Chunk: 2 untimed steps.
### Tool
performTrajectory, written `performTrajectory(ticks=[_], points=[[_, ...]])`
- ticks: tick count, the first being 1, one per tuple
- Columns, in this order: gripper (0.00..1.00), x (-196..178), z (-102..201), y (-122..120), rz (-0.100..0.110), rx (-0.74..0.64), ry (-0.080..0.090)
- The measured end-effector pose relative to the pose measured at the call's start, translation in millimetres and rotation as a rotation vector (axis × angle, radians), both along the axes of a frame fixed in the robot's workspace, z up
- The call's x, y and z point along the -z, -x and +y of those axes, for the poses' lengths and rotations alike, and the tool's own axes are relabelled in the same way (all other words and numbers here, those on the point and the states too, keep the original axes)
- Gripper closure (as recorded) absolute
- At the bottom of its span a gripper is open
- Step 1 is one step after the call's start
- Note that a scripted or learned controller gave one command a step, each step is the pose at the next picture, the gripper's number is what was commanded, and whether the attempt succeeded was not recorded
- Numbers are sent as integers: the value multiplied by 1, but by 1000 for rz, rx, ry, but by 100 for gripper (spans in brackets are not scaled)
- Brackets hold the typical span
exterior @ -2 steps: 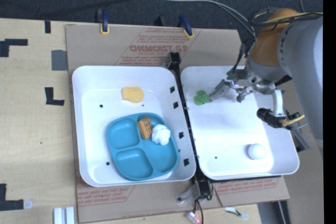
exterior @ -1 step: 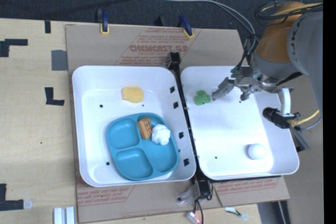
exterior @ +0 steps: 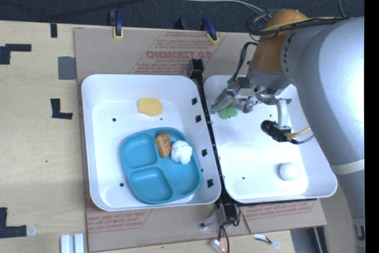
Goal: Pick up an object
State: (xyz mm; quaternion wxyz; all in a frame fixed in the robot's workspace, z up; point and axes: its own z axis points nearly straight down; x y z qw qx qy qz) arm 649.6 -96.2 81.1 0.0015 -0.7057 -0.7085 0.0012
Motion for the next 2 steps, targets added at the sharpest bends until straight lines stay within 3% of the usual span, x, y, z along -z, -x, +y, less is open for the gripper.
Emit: performTrajectory(ticks=[1, 2], points=[[0, -4, -2, 0, -4, 3, 1], [0, -4, -8, 24, -5, 4, 1]])
